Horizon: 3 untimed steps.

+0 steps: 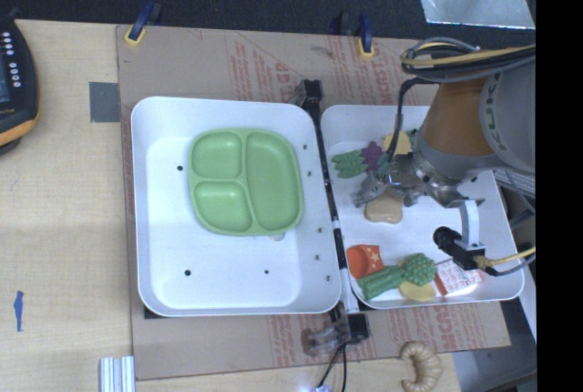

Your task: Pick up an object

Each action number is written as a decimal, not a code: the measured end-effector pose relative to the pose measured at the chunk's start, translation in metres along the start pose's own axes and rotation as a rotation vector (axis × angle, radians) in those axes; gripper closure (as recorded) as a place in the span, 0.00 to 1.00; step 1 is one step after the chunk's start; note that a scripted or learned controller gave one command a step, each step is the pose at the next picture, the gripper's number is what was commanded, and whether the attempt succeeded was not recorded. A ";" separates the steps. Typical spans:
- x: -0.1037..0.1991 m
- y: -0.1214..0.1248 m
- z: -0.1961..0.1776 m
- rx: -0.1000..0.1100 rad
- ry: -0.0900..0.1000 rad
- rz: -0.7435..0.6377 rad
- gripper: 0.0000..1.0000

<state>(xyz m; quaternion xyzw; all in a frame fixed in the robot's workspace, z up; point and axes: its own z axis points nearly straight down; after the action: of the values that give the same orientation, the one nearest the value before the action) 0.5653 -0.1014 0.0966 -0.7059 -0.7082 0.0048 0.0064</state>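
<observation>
My gripper (383, 187) reaches in from the right and hangs low over the upper middle of the right bin (506, 215). Directly below it in the view lies a tan, bread-like piece (384, 213). To its upper left sit a green leafy toy (349, 163) and a small purple bunch (372, 152), with a yellow piece (397, 142) behind them. Along the bin's front lie a red piece (363, 259), a green knobbly vegetable (400, 275), a yellow piece (419, 292) and a red-and-white packet (461, 280).
The left bin (164, 235) holds a light green divided plate (246, 180). Black clips join the two bins along their shared wall (326, 199). The arm's grey body and cables cover the right bin's upper right. A tan curled item (421, 365) lies on the bench in front.
</observation>
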 end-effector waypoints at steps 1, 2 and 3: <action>-0.002 0.004 -0.015 -0.009 -0.003 -0.001 1.00; -0.002 0.004 -0.015 -0.009 -0.004 -0.002 0.00; 0.004 0.018 0.004 -0.016 -0.005 -0.003 0.00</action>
<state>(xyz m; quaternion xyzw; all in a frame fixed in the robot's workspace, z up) 0.5827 -0.0970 0.0926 -0.7049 -0.7093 0.0011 -0.0012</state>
